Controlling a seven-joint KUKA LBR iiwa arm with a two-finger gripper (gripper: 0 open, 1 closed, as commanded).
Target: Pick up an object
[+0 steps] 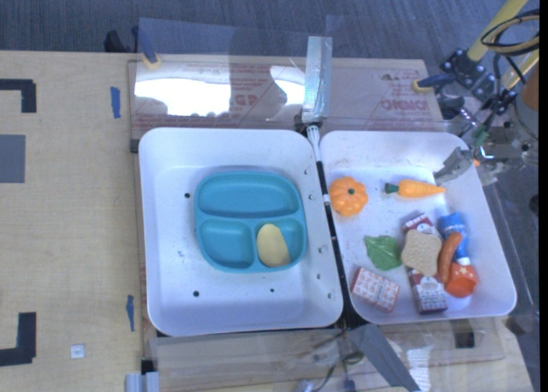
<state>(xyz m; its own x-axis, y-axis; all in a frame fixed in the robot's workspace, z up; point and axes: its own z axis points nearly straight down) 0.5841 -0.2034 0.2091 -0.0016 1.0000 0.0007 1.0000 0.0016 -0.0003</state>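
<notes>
If you scan from the left, the left bin (163,210) holds a teal divided tray (244,202), smooth molded plastic with three compartments, and a pale yellow potato-looking lump (273,245) sits in the lower right one. Everything else is toy food in the right bin (501,296).

Closest to the divider is a little orange pumpkin (348,196), round and ribbed. Below it there's a green leafy piece (383,251), a small printed carton (376,288), a slice of toast (421,252), and a jumble of packets plus a red bottle (460,277) in the lower right corner.

My guess for the target is the plastic carrot (413,188). It lies in the upper part of that bin, long axis running roughly left-right, green end pointing left toward the pumpkin. Its right tip is just beside the gripper (455,163), so the carrot lies down and to the left of it.

The gripper hangs over the bin's upper right corner. I honestly can't tell how it's set, there's just a grey metal wedge visible and cabling behind it. Nothing looks grabbed yet.
</notes>
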